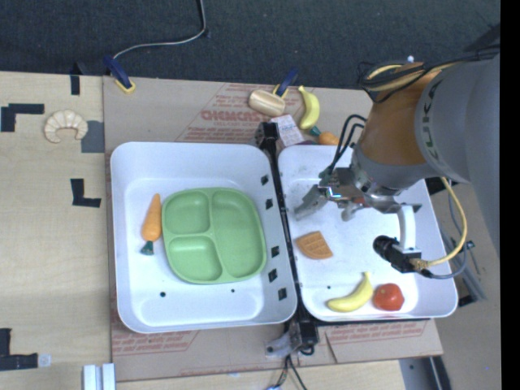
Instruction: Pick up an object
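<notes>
Item: jaws (331, 202), spread wide, nothing between them, hovering over right bin (422, 303). Orange wedge (314, 244) lies just below-left; banana (351, 295) and tomato (389, 296) farther below. Risk: flat wedge may slip the fingertips if descent lands off-centre.

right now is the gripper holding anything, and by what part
Nothing is held. The gripper hangs open over bare floor of the right bin, with nothing between its fingers. The toast lies just below it, untouched.
</notes>
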Robot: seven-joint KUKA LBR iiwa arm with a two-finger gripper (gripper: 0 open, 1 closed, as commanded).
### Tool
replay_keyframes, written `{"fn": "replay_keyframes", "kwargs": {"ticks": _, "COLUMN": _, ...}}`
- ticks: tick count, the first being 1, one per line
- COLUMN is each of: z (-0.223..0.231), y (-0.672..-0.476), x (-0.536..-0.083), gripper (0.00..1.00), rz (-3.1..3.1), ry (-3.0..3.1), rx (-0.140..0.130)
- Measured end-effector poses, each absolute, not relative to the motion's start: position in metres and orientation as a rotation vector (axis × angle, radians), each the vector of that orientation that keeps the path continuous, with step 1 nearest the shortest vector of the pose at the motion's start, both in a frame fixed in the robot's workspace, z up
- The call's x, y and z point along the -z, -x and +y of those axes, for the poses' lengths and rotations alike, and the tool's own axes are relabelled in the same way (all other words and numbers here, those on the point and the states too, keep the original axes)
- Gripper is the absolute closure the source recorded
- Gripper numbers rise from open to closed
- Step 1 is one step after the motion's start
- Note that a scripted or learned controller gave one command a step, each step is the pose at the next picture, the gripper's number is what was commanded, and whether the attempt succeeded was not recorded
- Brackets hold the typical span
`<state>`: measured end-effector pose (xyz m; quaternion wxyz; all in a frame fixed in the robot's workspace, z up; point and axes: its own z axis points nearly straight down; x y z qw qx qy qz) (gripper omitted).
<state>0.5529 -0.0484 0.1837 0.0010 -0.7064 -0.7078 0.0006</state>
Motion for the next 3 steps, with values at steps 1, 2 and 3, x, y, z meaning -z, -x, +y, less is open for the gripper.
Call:
{"fn": "replay_keyframes", "kwargs": {"ticks": 1, "z": -0.101, "y": -0.558, "x": -0.126, "gripper": 0.0, "rz": -2.22, "ry": 2.221, "rx": -0.005}}
{"fn": "replay_keyframes", "kwargs": {"ticks": 2, "z": -0.096, "y": -0.534, "x": -0.093, "gripper": 0.0, "rz": -2.229, "ry": 2.228, "rx": 0.015}}
{"fn": "replay_keyframes", "kwargs": {"ticks": 3, "z": -0.158, "y": -0.526, "x": -0.09, "gripper": 0.0, "rz": -2.228, "ry": 2.225, "rx": 0.017}}
